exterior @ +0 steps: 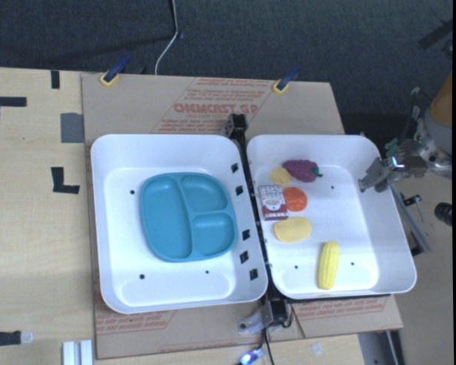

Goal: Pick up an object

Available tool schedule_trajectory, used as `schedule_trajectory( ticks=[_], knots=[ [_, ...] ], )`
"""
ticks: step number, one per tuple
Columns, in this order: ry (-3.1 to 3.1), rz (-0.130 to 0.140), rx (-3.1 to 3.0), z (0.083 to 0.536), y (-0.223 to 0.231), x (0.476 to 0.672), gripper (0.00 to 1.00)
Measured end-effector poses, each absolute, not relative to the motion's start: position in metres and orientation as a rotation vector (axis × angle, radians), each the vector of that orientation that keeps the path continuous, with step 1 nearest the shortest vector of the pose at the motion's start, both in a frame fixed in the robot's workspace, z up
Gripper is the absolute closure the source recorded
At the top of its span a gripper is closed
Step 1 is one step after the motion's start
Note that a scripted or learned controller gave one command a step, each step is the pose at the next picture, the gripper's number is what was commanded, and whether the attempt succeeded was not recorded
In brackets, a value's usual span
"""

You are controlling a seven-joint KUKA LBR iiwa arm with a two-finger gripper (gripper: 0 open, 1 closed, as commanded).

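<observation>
Two shallow white plastic bins sit side by side on a brown cardboard sheet (213, 105) laid over the wooden bench. The left white bin (114, 204) holds a light-blue plastic divided plate (188, 215) with three compartments, lying flat near the bin's centre. The right white bin (365, 226) holds the loose toy items, grouped toward its left half. A purple toy grape bunch (301, 169) lies nearest the far wall, long axis roughly left-right in the view, tip toward the right. Just beside it on the left sits a small yellow rounded toy piece (280, 176). Below these, a small red-and-white printed packet (272, 201) lies with its long axis running far-to-near, touching or nearly touching an orange round toy fruit (295, 199) on its right. A pale yellow oval toy (292, 230) sits just below the packet, long axis left-right. A yellow toy corn cob (328, 265) lies apart from the cluster, near the front wall, long axis running far-to-near with a slight tilt, upper end leaning right. The arm's two-finger gripper (380, 172) hangs at the right bin's right rim, well apart from all the items; nothing is seen between its fingers, and whether they are spread or closed cannot be told at this resolution.
</observation>
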State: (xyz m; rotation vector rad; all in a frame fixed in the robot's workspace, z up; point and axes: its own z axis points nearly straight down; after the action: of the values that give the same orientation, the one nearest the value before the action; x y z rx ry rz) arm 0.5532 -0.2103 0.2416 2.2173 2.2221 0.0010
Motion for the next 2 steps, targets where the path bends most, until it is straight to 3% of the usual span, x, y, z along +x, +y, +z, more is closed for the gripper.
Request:
schedule_trajectory(
  ticks=[2],
  knots=[
    [2.231, -0.002, 2.217, 0.231, -0.108, 0.568, 1.0]
  ],
)
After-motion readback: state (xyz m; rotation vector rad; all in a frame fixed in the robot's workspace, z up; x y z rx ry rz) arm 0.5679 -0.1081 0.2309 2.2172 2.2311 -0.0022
